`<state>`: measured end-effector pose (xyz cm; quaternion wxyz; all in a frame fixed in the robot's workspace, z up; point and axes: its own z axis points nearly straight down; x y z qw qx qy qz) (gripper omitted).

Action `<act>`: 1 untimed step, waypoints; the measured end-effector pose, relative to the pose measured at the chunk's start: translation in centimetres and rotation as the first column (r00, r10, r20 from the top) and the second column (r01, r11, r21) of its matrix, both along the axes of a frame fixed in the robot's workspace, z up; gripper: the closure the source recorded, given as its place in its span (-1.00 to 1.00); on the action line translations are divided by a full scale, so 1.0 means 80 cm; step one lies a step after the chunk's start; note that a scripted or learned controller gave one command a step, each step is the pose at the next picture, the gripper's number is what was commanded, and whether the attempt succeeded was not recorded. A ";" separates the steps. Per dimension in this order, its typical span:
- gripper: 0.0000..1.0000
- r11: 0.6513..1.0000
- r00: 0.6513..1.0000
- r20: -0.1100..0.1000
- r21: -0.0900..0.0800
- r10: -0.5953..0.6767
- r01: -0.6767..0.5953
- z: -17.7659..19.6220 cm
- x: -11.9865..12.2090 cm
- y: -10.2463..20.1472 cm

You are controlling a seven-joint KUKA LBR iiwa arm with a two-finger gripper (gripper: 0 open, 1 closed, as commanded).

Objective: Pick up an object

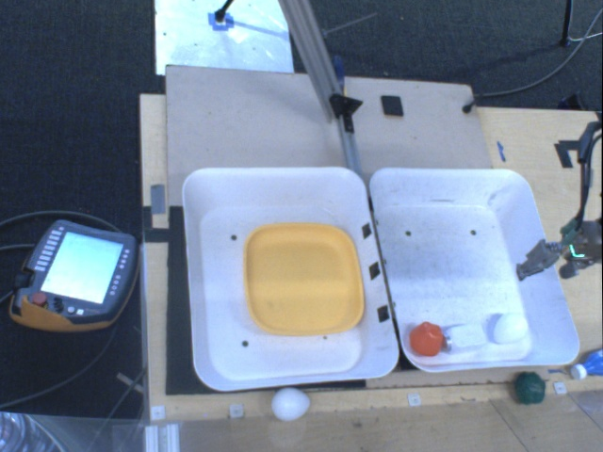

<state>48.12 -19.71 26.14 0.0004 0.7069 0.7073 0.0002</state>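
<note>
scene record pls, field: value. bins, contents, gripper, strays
left bin: yellow plate, lying flat near the middle
right bin: red ball, white cylinder, white ball, in a row along the near wall
gripper: at the right bin's right rim, nothing seen between its fingers
off-bin: white egg in front of the left bin; green ball in front of the right bin; pendant left of the bench
</note>
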 end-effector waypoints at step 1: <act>-1.00 1.000 1.000 0.000 0.000 0.000 0.000 0.000 0.000 0.000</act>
